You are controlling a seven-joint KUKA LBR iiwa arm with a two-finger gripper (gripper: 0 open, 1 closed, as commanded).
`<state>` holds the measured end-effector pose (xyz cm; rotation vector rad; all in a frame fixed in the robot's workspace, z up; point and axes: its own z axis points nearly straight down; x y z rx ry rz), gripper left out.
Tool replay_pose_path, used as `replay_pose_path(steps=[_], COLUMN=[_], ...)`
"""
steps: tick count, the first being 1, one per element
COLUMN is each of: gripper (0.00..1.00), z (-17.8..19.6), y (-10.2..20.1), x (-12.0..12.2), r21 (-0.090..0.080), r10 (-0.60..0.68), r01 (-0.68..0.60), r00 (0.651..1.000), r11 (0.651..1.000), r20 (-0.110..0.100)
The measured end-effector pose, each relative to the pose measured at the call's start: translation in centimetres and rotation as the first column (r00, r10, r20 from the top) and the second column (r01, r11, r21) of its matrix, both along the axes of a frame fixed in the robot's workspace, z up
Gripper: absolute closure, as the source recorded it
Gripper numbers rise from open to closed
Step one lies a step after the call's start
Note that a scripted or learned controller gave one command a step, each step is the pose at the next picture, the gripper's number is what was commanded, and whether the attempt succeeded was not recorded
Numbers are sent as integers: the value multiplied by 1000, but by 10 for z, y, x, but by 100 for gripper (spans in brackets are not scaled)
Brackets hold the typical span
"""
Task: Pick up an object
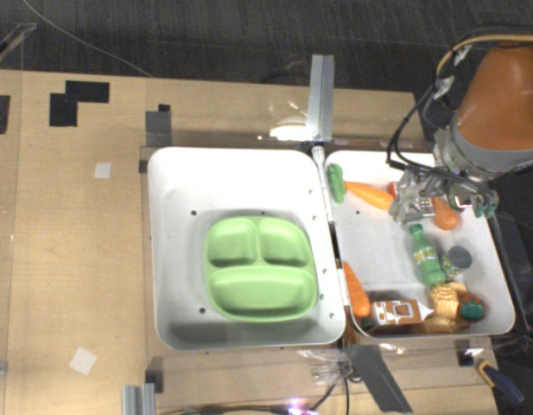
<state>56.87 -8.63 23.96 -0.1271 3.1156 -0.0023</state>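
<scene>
Your gripper (419,199) hangs over the right bin's (383,258) far end, its opening impossible to judge. A carrot (370,194) lies just left of it; a green bottle (426,256) lies just below.

The right bin (383,236) has open floor at its centre-left, bounded by a carrot (368,194) at the top, a green bottle (427,258) to the right, and a brown carton (397,313) below. The left bin (175,232) is obstructed centrally by a green divided tray (261,268), with open floor around it.
</scene>
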Motion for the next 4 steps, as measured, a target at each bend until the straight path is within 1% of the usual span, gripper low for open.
replay_pose_path(steps=[1, 2, 4], gripper=[100, 100, 100], z=[-10, 9, 37], y=[-42, -8, -6], x=[17, 76, 81], r21=[-1, 0, -4], r10=[-28, 124, 125], r01=[28, -124, -125], r00=[1000, 992, 992], r11=[1000, 992, 992], r20=[-14, -11, 13])
